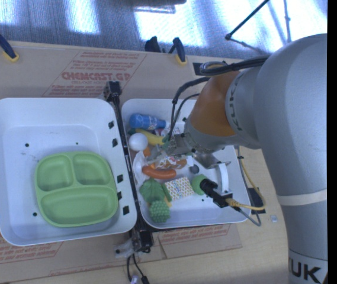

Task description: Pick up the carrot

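Jaws [171, 152] sit low in the right bin [230, 215], their spread impossible to tell (wrist blocks them), just above the carrot [159, 172]; straddle it crosswise before closing.

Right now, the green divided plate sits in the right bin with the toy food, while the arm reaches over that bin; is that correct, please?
Not quite: the green divided plate lies in the left bin. The camera view shows the toy food in the right bin, with the arm over it.
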### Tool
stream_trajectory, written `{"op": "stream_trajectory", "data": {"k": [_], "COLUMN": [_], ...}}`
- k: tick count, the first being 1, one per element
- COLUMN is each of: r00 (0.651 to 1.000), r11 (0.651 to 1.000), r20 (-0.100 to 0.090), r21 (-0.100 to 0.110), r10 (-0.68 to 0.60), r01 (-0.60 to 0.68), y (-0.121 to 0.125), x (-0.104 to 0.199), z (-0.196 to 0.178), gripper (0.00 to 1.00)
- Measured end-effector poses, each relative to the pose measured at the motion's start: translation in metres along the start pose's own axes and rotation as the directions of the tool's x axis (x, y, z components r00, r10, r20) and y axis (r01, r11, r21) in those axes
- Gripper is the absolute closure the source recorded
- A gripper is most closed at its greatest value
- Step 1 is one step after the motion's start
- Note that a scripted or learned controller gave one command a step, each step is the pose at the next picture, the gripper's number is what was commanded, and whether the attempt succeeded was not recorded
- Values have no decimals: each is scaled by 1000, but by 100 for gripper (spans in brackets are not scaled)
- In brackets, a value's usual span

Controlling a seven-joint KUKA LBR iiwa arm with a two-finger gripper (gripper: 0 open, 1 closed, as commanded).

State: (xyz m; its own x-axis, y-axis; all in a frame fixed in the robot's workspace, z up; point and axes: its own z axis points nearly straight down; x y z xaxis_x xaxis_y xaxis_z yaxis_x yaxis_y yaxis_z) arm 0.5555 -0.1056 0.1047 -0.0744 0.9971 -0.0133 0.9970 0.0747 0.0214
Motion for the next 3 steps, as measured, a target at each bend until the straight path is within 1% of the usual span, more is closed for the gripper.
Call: {"op": "stream_trajectory", "data": {"k": [1,2,3], "r00": [973,994,992], "r11": [973,994,992], "r20": [6,-8,7], "r21": [-3,5,-20], "r10": [-231,-106,-123], "r01": [231,106,123], "y": [0,29,17], "x": [2,0,5], "z": [0,1,0], "gripper": [0,0,0]}}
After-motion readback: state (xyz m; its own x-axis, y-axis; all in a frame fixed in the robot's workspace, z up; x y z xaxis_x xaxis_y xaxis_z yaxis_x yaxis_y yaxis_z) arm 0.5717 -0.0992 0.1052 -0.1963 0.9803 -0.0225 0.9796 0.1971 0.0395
